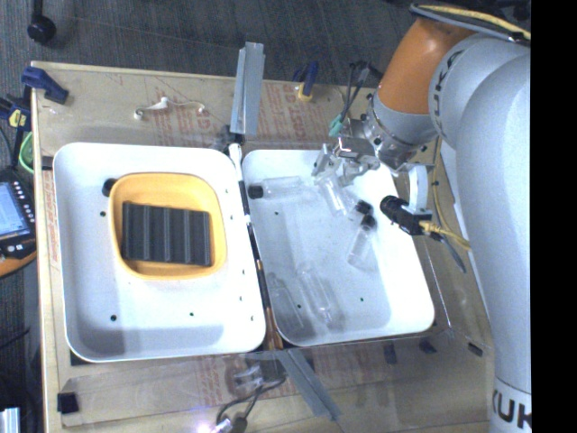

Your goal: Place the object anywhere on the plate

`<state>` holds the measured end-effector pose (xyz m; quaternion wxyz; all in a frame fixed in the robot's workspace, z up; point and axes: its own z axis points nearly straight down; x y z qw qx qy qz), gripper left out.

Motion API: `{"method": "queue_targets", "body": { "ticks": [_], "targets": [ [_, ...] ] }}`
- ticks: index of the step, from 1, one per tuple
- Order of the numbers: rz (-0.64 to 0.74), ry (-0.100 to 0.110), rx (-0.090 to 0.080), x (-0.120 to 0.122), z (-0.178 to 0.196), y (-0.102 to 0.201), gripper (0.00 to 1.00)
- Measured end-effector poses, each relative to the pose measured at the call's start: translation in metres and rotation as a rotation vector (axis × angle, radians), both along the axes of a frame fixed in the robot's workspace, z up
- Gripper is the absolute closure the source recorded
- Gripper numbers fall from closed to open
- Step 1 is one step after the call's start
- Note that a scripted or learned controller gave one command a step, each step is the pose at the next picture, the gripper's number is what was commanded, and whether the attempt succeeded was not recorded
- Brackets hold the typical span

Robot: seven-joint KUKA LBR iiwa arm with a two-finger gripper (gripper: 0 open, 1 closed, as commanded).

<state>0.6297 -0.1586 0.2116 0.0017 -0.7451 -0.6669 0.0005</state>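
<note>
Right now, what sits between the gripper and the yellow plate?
In the camera view, from the gripper leftward: bare floor of the right bin, then the two bins' adjoining rims, then white floor of the left bin up to the yellow plate.

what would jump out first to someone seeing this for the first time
The yellow plate in the left bin stands out most, with a dark ridged block lying on it. Next comes the big grey arm with its orange band reaching in from the right, its hand low over the far end of the right bin. That bin holds several clear, hard-to-see items, such as one near its front.
</note>
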Motion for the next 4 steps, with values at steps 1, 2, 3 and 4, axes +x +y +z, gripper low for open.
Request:
{"method": "queue_targets", "body": {
  "ticks": [1, 2, 3, 4],
  "targets": [
    [0.188, 0.001, -0.001, 0.001, 0.011, 0.088, 1.0],
    [0.374, -0.001, -0.001, 0.027, -0.02, 0.119, 1.0],
    [0.503, 0.001, 0.0, -0.006, -0.02, 0.135, 1.0],
    [0.706, 0.002, 0.001, -0.016, -0.021, 0.154, 1.0]
  ]
}}
